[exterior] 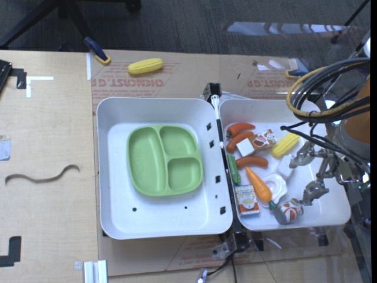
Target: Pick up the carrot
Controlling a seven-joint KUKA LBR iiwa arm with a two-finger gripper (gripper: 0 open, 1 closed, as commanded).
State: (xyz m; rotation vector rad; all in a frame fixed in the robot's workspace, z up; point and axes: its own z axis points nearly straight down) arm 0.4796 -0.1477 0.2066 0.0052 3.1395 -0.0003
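The orange carrot (259, 184) lies slantwise in the right bin (330, 217), near its left-middle, with its thick end against a white ring-shaped item (278, 186). My gripper (308, 174) hangs over the right part of the same bin, about a hand's width to the right of the carrot. Its two metal fingers stand apart, one finger (303, 156) further back and the other nearer the front. They are open with nothing between them.
Around the carrot lie red sausages (240, 130), a yellow corn cob (285, 144), a green pod (234, 170), a small carton (247, 198) and a grey-red can (287, 211). The left bin (112, 175) holds a green divided plate (166, 160). Black cables (318, 93) loop above the arm.
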